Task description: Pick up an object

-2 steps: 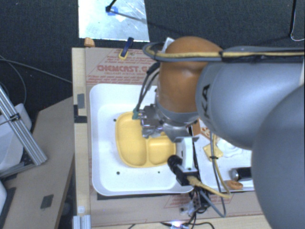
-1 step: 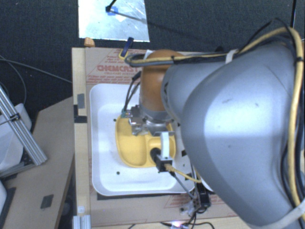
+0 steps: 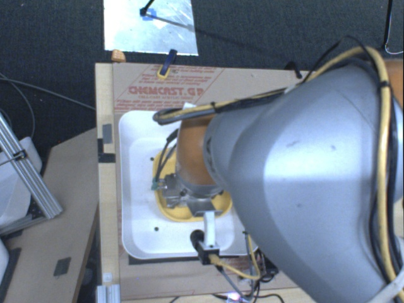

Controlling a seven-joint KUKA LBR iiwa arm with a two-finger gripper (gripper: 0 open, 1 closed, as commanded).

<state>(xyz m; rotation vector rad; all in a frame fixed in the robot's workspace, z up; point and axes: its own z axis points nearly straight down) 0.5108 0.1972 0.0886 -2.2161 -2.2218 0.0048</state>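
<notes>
A yellow object (image 3: 169, 211), flat and rounded, lies in the middle of the left white bin (image 3: 140, 188). Most of it is covered by the arm. My gripper (image 3: 184, 201) points straight down onto it, below the orange band (image 3: 189, 150). The grey wrist hides the gripper's tip, so I cannot tell whether it touches or holds the yellow object. A white and black fitting (image 3: 207, 235) sticks out of the wrist toward the bin's near rim.
The big grey arm body (image 3: 309, 182) blocks the right half of the view. A printed cardboard sheet (image 3: 167, 90) lies behind the bin, with a small blue and yellow item (image 3: 167, 64) on it. A shiny foil sheet (image 3: 148, 14) lies farther back. Cables (image 3: 237, 271) trail at the front.
</notes>
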